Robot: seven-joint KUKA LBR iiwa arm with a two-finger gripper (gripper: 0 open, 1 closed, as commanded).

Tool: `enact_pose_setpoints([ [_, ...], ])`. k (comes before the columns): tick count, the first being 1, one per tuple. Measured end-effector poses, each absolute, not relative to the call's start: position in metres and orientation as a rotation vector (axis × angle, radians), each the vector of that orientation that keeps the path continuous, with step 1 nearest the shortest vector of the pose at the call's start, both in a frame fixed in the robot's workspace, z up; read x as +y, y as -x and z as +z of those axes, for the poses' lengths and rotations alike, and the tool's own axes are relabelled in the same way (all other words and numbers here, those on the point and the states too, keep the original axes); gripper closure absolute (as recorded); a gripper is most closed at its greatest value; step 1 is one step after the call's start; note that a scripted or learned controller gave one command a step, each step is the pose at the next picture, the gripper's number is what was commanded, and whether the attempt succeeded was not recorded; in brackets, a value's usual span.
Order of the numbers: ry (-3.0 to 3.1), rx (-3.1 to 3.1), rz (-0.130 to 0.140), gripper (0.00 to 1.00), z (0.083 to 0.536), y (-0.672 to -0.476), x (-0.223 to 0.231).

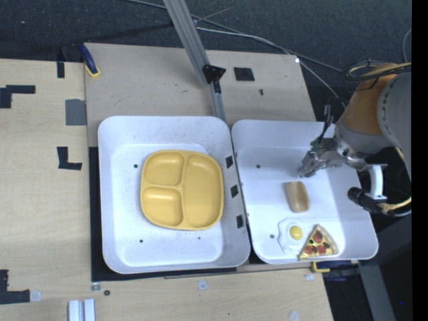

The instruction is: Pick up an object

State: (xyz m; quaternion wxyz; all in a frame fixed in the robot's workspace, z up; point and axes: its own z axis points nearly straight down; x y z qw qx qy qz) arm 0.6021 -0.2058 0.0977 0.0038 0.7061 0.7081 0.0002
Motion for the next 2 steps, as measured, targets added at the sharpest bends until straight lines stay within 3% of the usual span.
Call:
enact_pose_setpoints([
  [2,-2.218,2.222,0.002,1.00,0.202,-0.589,-0.201],
])
